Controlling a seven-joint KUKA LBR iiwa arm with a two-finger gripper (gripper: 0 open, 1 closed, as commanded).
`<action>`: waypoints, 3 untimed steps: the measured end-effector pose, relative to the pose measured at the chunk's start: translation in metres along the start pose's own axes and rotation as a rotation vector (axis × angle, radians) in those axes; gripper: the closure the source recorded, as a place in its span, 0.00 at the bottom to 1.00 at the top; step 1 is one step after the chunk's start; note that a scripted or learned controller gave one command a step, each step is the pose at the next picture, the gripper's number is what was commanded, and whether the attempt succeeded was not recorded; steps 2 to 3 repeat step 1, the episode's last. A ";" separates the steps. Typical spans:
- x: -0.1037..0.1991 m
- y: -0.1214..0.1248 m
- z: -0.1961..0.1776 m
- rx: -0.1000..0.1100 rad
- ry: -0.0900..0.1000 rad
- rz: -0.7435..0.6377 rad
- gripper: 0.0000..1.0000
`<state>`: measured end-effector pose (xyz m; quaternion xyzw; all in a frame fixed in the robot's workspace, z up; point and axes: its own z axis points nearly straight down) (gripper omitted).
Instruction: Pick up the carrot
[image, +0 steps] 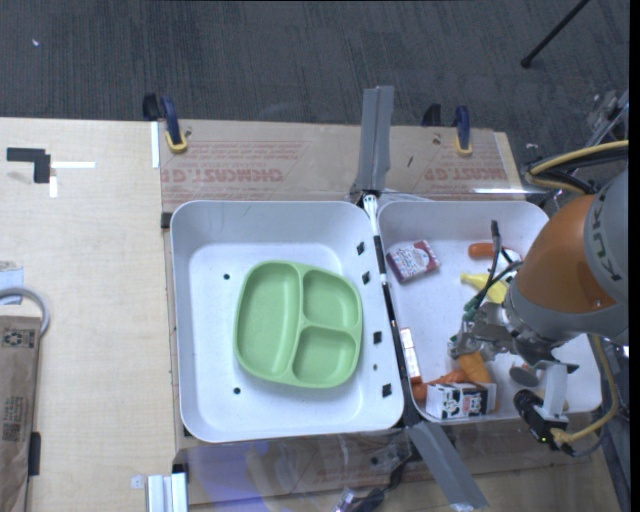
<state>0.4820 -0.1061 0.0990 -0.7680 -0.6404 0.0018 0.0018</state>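
Two bins are seen; the carrot (482, 249) lies in the right bin (440, 215), above the gripper (476, 343) (jaw state cannot be told), right of the red packet (412, 260).

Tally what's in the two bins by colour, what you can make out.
Green: 1, divided plate in the left bin
Red: 1, packet
Orange: 2, carrot, piece by the gripper
Yellow: 1, item
Black and white: 1, carton
Total: 6; the arm may hide more.
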 end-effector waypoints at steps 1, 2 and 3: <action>0.047 -0.014 -0.092 -0.002 -0.001 0.258 1.00; 0.047 -0.014 -0.092 -0.002 -0.001 0.258 1.00; 0.047 -0.014 -0.092 -0.002 -0.001 0.258 1.00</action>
